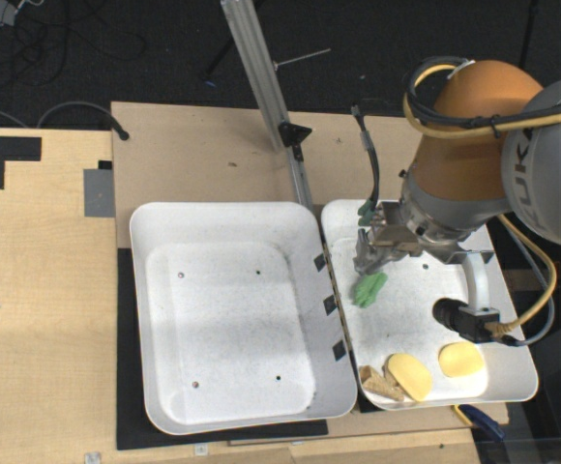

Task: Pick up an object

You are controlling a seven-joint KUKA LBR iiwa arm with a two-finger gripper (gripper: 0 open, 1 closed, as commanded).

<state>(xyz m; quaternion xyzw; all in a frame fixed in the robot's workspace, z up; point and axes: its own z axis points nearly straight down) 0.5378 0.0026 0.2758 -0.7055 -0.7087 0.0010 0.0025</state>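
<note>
In the right white bin [513, 380], a small green object [369, 289] lies near the left wall, tilted. My gripper [365, 262] hangs directly over its upper end, touching or nearly touching it. The wrist hides the contact, so I cannot see whether the green object is gripped. Two yellow objects rest at the bin's near end, an oval one [409, 375] and a rounder one [460, 359]. A tan crumbly piece [381, 386] sits in the near left corner beside the oval one.
The left white bin [155, 230] stands beside the right one, their walls meeting at a divider with black clips [330, 303]. A slanted metal rail [261, 75] rises behind the bins. The arm's grey and orange body [479, 143] overhangs the right bin's far half.
</note>
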